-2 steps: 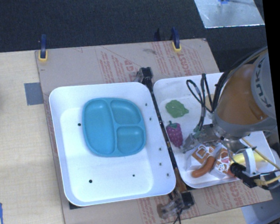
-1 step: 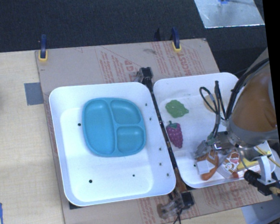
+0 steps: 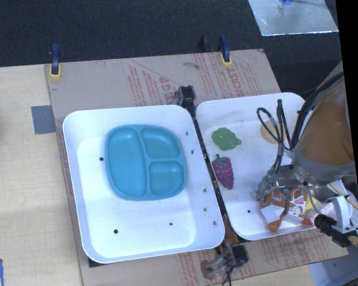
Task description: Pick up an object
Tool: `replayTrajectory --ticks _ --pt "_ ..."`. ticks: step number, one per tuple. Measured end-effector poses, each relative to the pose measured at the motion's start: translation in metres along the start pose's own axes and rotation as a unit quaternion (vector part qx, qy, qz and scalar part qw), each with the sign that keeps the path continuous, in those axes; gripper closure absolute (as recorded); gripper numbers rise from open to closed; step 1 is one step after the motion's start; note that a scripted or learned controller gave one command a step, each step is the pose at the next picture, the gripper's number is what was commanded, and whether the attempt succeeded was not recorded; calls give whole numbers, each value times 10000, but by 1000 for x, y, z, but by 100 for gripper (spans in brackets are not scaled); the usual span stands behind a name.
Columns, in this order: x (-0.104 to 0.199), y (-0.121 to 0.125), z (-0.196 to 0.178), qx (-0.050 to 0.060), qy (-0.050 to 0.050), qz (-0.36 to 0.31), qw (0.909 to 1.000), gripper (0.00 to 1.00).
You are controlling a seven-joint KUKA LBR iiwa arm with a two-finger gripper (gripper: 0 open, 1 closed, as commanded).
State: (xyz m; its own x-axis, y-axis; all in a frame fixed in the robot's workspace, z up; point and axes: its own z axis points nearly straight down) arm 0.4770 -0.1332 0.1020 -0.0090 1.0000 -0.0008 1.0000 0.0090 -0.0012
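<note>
While the arm [image 3: 323,131] leans in from the right edge of the camera view, its grey body with the orange band hangs low over the right bin [image 3: 239,109], and the gripper [image 3: 276,188] sits down in that bin's near right corner. It is right on top of a crumpled orange-and-white packet [image 3: 289,210], touching it or just above it, hard to say which. Whether the fingers are open or closed, I cannot tell; the wrist and black cables [image 3: 274,124] looping over it crowd the spot, and nothing is clearly seen between the fingers.

Over in the same bin, a green leafy toy [image 3: 226,138] lies near the far left part, and just in front of it, close to the bin's left wall, lies a purple bunch of grapes [image 3: 224,171]. Both lie well apart from the gripper. A pale tan round thing [image 3: 268,133] peeks out behind the cables, too hidden to name.

The left bin [image 3: 92,201] holds a blue divided plate [image 3: 145,161], flat, toward its far side. Both bins rest side by side on a brown cardboard sheet [image 3: 132,80] clamped to the wooden desk [image 3: 19,210].
</note>
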Motion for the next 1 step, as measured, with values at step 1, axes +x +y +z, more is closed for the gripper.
replayTrajectory --ticks 1 --pt "87 47 -90 5 9 19 10000 100"
